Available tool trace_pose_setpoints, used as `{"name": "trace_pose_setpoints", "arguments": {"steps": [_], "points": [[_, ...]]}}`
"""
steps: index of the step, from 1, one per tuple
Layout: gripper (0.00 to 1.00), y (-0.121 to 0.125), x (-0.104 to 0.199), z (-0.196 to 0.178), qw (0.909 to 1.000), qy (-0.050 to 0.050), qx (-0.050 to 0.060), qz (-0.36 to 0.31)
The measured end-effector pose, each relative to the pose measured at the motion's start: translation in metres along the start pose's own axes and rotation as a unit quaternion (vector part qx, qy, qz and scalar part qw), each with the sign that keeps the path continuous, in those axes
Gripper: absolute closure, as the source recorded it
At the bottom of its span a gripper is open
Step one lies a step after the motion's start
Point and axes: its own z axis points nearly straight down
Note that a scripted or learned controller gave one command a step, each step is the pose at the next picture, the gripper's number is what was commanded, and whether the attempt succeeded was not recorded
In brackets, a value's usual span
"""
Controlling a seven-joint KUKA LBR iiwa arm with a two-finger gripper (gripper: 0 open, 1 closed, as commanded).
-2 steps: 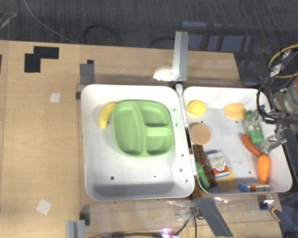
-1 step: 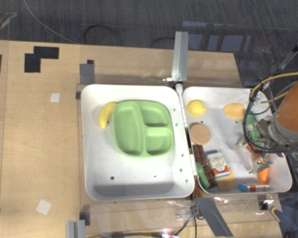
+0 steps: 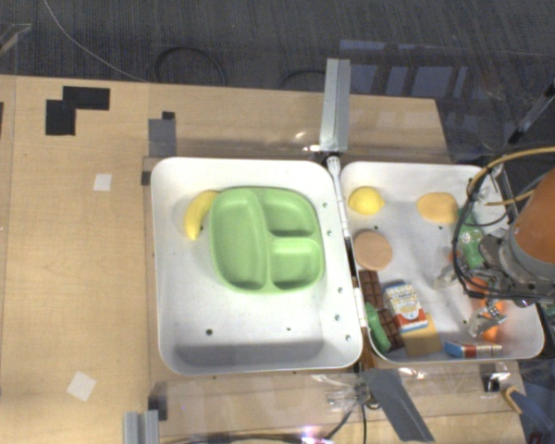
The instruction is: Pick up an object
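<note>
We look down on 2 white bins side by side on a wooden bench. In the left bin (image 3: 180,331), a green tray (image 3: 264,239) lies with a banana (image 3: 197,213) tucked against its left edge. The right bin (image 3: 402,178) holds a lemon (image 3: 365,200), a pale bun (image 3: 437,207), a brown disc (image 3: 372,248), a chocolate bar (image 3: 371,291), a small carton (image 3: 404,305), a tan block (image 3: 421,342) and a marker (image 3: 472,349). The arm (image 3: 541,234) hangs over that bin's right side; the gripper (image 3: 486,314) sits among cables near the marker, and we cannot tell how it is set.
</note>
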Motion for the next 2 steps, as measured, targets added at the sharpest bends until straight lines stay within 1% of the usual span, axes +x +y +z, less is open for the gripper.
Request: {"name": "trace_pose_setpoints", "arguments": {"steps": [1,2], "points": [[0.00,0.011,-0.005,-0.001,0.9998,0.001,0.001,-0.022],[1.00,0.011,-0.012,-0.015,0.9996,-0.007,0.005,-0.026]]}}
